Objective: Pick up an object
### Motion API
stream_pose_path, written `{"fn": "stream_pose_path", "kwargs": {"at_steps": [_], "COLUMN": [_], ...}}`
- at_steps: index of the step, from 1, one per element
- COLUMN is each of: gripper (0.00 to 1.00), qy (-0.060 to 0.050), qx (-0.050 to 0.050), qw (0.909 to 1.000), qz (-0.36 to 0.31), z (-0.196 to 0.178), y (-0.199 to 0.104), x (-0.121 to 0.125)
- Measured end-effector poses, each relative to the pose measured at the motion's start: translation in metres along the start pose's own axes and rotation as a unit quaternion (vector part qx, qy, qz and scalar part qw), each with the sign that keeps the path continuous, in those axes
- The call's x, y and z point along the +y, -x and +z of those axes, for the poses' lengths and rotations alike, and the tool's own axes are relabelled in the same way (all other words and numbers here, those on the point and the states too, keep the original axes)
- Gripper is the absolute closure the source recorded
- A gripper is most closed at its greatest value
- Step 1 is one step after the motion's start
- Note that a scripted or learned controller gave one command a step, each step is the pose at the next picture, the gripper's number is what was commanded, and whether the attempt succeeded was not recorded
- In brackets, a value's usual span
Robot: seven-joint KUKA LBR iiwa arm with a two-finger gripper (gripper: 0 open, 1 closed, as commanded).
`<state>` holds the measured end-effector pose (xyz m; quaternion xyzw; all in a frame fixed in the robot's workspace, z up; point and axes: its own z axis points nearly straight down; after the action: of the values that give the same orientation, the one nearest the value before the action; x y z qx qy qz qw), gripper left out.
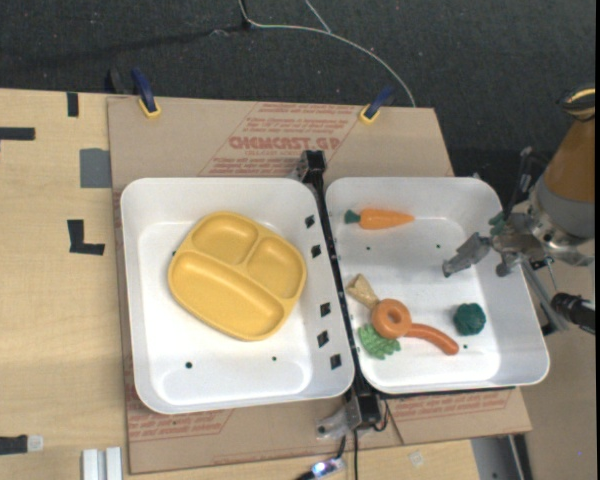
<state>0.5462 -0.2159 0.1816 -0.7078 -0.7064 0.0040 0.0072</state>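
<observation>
Nearest the camera in the right bin [520,368] sit a green leafy toy [377,342], an orange ring [390,318] with a curved orange piece [435,339] trailing right, a tan chunk [361,290] and a dark green ball [469,318]. I'd go for that ball: it's just below my claw [480,254], toward the camera. The claw hovers over the bin's right side, fingers spread, gripping nothing. Farther back lies a carrot [384,219], long axis left-right. The left bin [140,268] has a yellow divided plate [238,274].
</observation>
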Motion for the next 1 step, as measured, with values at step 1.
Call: {"fn": "stream_pose_path", "kwargs": {"at_steps": [1], "gripper": [0.0], "qy": [0.005], "qx": [-0.001], "qw": [1.0], "qz": [-0.002], "z": [-0.0053], "y": [-0.0004], "x": [0.0026]}}
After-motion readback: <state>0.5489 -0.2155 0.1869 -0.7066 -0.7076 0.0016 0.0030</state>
